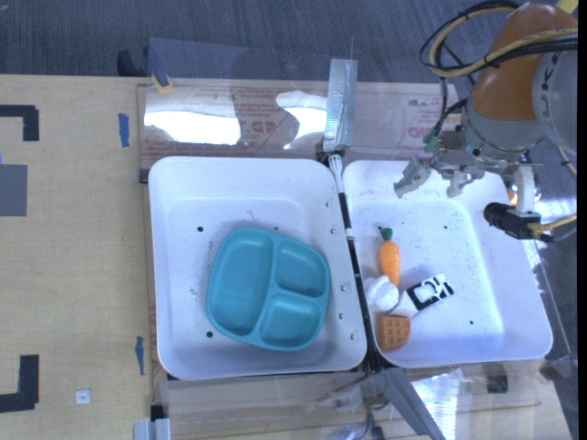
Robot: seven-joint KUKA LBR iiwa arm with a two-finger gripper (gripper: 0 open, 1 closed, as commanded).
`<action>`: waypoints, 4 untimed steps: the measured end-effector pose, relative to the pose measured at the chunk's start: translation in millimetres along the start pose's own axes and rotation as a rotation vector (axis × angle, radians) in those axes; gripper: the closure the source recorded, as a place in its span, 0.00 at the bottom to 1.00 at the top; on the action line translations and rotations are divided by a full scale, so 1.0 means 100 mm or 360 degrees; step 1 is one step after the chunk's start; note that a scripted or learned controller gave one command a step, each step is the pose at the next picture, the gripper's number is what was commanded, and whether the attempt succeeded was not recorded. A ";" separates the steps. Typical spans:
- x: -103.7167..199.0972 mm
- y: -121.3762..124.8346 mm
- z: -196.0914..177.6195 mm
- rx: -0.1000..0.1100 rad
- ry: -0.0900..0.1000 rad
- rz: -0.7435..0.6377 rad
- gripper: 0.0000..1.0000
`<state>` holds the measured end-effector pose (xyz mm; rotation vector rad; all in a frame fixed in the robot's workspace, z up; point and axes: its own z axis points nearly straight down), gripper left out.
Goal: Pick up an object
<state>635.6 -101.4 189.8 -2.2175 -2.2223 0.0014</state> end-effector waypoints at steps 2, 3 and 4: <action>-0.01 -0.64 1.02 -0.0013 -0.0004 -0.0681 0.00; -0.01 -0.62 0.91 -0.0024 -0.0007 -0.0679 1.00; 0.40 -1.47 -0.47 -0.0008 -0.0002 -0.0250 1.00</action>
